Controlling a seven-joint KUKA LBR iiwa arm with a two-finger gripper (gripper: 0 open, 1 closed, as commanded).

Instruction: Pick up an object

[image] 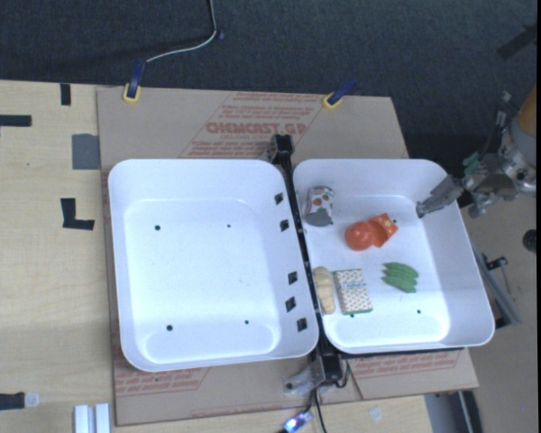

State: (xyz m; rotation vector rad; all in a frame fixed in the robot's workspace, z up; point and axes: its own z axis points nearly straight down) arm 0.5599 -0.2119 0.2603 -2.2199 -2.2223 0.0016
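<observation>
Left bin [198,269]: bare white floor. Right bin [433,327] holds an orange-red toy [370,233] mid-floor, a patterned packet [353,291], green piece [400,276], tan roll [324,289], and small grey item [319,204], possibly a cup. Gripper [433,204] at the right bin's rim; finger state cannot be determined.

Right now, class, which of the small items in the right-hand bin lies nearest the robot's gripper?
The orange-red lumpy toy. It sits highest and furthest right, closest to the gripper; the green pod-shaped piece lies lower down.

Two bins [126,242], five small objects [370,233].
</observation>
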